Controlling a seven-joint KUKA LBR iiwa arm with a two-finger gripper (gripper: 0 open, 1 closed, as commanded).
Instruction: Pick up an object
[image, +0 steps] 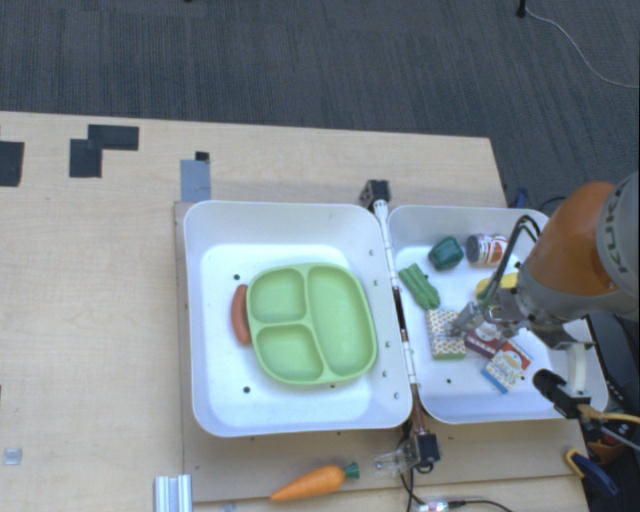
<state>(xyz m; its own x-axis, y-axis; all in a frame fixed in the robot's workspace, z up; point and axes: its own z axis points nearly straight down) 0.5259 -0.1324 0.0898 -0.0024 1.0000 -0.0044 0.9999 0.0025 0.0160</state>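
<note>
The right bin (470, 400) holds several small items. These are a green pickle-like piece (420, 286), a dark green lump (446, 252), a small can on its side (486, 248), a speckled yellow-green square (446, 334), a red packet (484, 347) and a small white-blue box (505, 367). My gripper (480, 322) is low in this bin, right beside the speckled square and just above the red packet. A yellow piece (487, 289) peeks out beside the wrist. Nothing is seen lifted.
The left bin (210, 400) carries a green three-part plate (310, 323) with a reddish sausage (240, 313) at its left side. An orange carrot (312, 483) lies on the bench in front of the bins. Cables and a clamp (420, 450) sit at the bins' front joint.
</note>
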